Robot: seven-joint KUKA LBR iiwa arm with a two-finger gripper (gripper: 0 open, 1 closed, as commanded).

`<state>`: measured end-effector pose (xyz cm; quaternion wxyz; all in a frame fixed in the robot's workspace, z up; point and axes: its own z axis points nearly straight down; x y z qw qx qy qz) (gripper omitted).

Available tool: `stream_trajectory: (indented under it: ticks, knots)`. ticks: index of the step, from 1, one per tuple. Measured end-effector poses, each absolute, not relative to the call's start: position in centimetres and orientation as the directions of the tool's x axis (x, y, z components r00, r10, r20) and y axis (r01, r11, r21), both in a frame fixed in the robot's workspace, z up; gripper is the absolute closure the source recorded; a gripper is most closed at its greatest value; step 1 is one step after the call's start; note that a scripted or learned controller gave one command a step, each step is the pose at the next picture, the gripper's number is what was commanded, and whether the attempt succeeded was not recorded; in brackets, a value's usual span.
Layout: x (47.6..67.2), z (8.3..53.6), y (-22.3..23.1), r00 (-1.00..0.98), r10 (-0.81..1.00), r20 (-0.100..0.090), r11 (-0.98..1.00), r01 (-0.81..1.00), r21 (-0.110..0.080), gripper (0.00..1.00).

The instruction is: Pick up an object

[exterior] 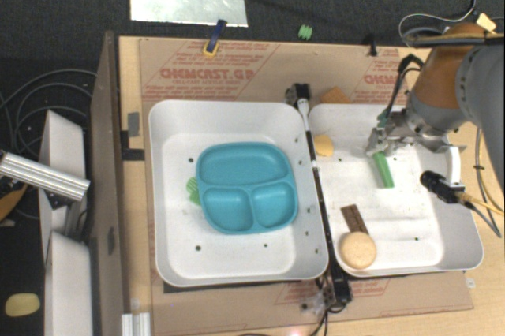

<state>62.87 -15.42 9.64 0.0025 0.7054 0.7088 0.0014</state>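
Note:
In the right bin [442,248] a green stick-shaped object [383,169] lies near the middle. My gripper [380,143] hangs right over its far end, reaching in from the right, its tips touching or nearly touching the stick. A round tan cookie-like piece [357,250] sits at the bin's near left, with a brown bar [353,218] just behind it. A small yellow piece [323,145] rests at the far left of this bin.
The left bin [170,169] holds a blue divided plate [246,186] with a bit of green [192,188] peeking out at its left edge. A black divider [316,177] runs between the bins. The grey arm and its orange band [446,78] cover the right bin's far right corner.

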Motion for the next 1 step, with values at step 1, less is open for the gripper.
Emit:
stream_trajectory:
  ticks: [1]
  knots:
    - [67.15,9.82,-8.77,-0.011,1.000,0.003,0.011,1.000,0.006,1.00]
